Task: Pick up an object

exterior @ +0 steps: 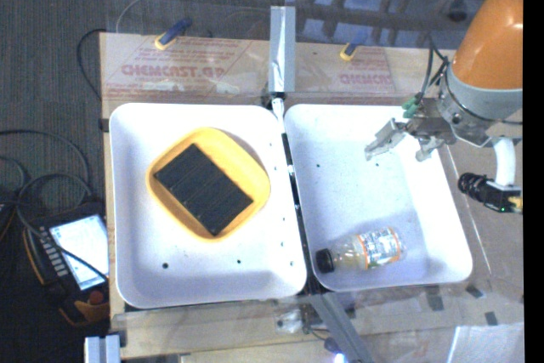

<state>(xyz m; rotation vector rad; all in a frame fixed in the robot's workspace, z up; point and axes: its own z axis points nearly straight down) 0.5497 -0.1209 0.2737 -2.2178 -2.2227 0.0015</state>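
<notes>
A small clear plastic bottle (367,249) with a black cap and an orange-and-white label lies on its side near the front edge of the right bin (340,183). In the left bin (136,259) rests a yellow dish (246,161) with a dark ridged rectangular pad (204,188) on it. My gripper (399,150) hangs over the upper right part of the right bin, well behind the bottle. Its fingers (379,142) are spread open with nothing between them.
A metal divider (281,55) stands behind the seam between the bins. Cardboard panels with clamps (172,32) line the back of the bench. Cables and a handheld pendant (72,246) lie on the floor at left.
</notes>
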